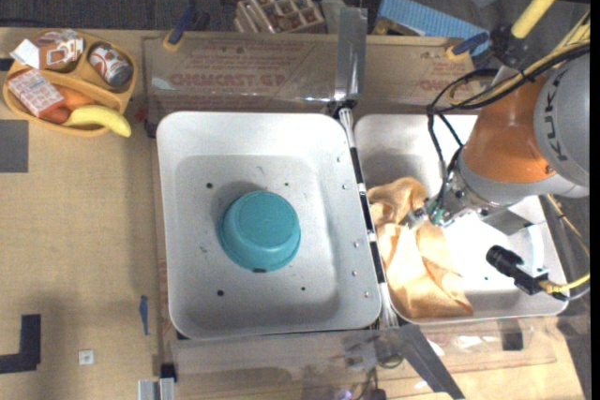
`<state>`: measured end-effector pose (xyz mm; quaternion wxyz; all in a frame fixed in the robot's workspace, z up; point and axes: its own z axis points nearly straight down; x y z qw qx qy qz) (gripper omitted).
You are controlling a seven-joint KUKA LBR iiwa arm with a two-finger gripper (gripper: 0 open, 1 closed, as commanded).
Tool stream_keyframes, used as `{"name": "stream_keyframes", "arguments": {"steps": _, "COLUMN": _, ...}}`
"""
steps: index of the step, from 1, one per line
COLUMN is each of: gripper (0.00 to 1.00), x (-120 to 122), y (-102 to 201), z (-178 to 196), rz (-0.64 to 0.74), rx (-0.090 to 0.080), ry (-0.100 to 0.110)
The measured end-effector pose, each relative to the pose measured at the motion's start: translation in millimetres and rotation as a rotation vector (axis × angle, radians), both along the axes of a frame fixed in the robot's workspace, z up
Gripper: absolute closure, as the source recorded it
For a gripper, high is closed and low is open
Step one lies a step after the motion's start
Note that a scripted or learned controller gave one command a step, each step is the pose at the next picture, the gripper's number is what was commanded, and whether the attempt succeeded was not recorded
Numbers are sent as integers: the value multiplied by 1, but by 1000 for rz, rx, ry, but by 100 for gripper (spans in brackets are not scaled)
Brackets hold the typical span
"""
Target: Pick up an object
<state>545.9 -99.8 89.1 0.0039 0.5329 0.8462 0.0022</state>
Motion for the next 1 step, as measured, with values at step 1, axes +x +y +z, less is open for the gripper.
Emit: {"name": "stream_keyframes", "arguments": {"steps": 1, "gripper": 0, "x": 36, "y": -12, "z": 0, "rz": -188, "rx": 1, "ry": 0}}
